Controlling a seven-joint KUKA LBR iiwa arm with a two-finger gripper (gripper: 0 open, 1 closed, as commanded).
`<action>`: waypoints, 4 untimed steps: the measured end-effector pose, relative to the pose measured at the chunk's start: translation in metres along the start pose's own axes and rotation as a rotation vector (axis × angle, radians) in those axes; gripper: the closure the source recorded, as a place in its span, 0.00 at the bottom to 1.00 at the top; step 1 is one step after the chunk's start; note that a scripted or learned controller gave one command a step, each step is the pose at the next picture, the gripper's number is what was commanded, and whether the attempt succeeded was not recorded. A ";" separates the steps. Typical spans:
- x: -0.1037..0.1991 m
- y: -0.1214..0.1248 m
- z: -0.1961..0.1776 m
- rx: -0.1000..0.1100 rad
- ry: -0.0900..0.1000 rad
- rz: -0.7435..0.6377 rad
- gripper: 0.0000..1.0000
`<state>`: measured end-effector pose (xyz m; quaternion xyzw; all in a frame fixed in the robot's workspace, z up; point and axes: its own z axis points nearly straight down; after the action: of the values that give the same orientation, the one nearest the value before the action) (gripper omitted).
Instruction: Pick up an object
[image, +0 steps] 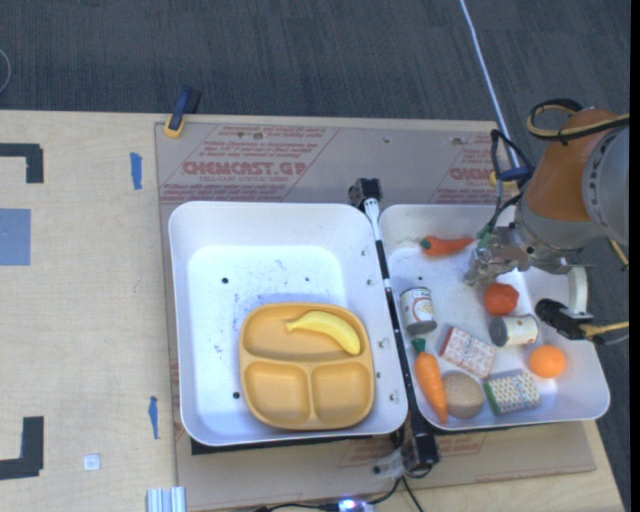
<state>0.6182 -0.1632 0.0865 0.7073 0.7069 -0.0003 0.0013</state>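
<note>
The gripper (487, 262) is hovering at 11 o'clock of the red tomato (501, 298); can't tell its jaw state. It's probably needing to center before dropping.

— What's underfoot back there?
— Dark grey carpet (300, 50), running along the far side.
— And the surface (70, 330)?
— Pale wood, with blue tape marks (136, 171) and black corner marks (28, 160). A printed cardboard sheet (260, 160) lies on it.
</note>
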 end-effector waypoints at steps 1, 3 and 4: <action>0.001 0.000 0.001 0.002 0.002 -0.001 0.00; 0.063 -0.040 0.000 -0.004 -0.002 0.002 0.00; 0.064 -0.056 -0.001 -0.007 -0.005 0.004 0.00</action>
<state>0.5618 -0.0987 0.0871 0.7088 0.7054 0.0001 0.0055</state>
